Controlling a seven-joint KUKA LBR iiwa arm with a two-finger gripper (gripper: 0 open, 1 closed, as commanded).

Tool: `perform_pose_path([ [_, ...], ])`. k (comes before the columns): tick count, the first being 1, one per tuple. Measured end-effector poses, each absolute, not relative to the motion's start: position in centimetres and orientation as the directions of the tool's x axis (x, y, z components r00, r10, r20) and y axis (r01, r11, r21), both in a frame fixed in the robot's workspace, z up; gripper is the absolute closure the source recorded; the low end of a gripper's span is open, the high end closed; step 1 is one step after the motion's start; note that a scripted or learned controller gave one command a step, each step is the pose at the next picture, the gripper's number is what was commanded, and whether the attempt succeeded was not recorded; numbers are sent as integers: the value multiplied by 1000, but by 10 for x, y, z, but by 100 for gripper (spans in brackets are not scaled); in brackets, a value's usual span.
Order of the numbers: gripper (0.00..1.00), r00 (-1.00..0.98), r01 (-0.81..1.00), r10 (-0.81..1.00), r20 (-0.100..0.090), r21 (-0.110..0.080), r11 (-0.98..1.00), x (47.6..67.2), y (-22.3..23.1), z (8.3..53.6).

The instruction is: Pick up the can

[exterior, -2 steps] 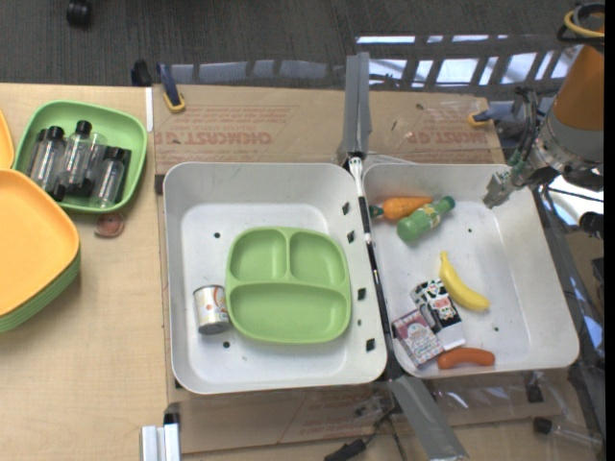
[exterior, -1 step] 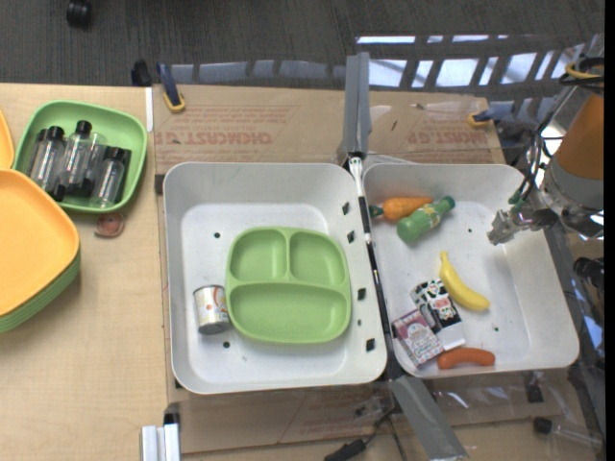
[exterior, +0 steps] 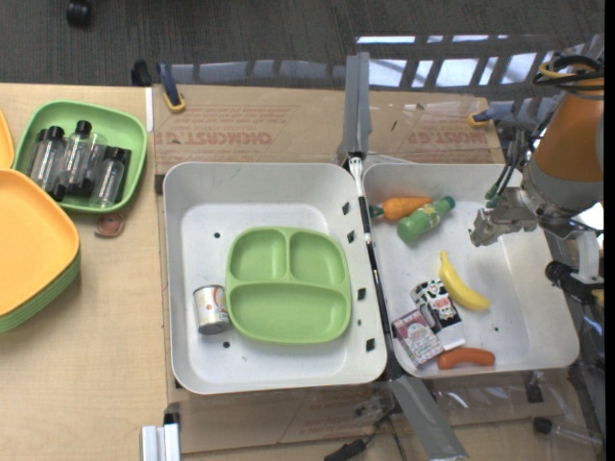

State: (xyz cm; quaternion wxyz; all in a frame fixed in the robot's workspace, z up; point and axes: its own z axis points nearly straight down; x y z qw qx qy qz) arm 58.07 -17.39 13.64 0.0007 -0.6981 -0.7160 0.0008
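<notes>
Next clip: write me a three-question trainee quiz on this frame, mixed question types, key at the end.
1. True or false: the can lies in the left bin, beside the green divided plate.
2. The gripper is above which bin? A) left B) right
3. Fill in: the green bottle lies next to the ____.

Key: 1 true; 2 B; 3 carrot.

2 white bins (exterior: 183,257); 1 can (exterior: 209,308); 1 green divided plate (exterior: 288,286); 1 carrot (exterior: 404,206); 1 green bottle (exterior: 425,219); 1 banana (exterior: 462,282); 1 green tray (exterior: 82,123) with 4 vials (exterior: 77,161); orange plates (exterior: 34,248) stacked, count unclear.
</notes>
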Motion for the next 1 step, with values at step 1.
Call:
perform_pose_path([
  [1, 100, 191, 982, 982, -2, -1, -191, 598, -191, 200],
])
